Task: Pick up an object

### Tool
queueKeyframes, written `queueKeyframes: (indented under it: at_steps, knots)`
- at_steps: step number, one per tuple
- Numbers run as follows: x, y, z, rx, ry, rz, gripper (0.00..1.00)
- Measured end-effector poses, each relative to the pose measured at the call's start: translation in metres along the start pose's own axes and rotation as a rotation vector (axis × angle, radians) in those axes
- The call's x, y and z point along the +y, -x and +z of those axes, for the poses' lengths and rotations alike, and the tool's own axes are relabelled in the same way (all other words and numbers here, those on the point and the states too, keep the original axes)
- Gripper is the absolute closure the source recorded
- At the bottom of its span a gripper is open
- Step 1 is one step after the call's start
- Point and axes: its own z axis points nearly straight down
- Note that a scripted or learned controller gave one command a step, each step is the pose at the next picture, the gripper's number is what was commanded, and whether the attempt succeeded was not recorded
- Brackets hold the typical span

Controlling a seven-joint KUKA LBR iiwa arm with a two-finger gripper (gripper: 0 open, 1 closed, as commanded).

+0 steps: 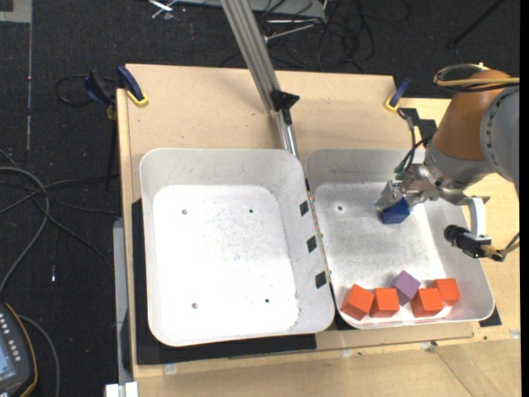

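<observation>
At the far left, black cables (33,197) trail over the dark floor (58,40) beside the wooden tabletop (207,110). A blue and yellow clamp (131,86) grips the tabletop's back left corner. The left white bin (153,246) lies on the tabletop with only small dark specks on its floor. A slanted metal pole (248,40) comes down from the top of the view and ends at a black bracket (284,101) just behind the seam where the two bins meet; black clips (313,243) sit along that seam.

The right white bin (364,238) holds all the blocks. Along its near edge runs a row: an orange block (358,301), touching a second orange block (385,302), then a purple block (407,284) set slightly further back, then a third orange block (426,302) and a fourth orange block (447,290) close against it. Well apart from that row, in the back half of the bin, a blue block (397,212) sits right at the gripper (393,200). The block shows just below the grey gripper body, but the fingers themselves are hidden by that body, so I cannot tell whether they are spread or closed, nor whether the block is between them or resting on the bin floor.

A second blue and yellow clamp (397,94) holds the tabletop's back right corner. The arm (488,139) enters from the right, its orange band (459,126) above the wrist, with a black cable (413,151) looping down to the gripper
</observation>
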Motion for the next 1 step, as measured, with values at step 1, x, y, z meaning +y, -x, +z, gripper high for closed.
queueKeyframes:
  at_steps: [1]
  knots:
    - [0.0145, -0.0744, -0.0335, 0.006, -0.004, -0.01, 1.0]
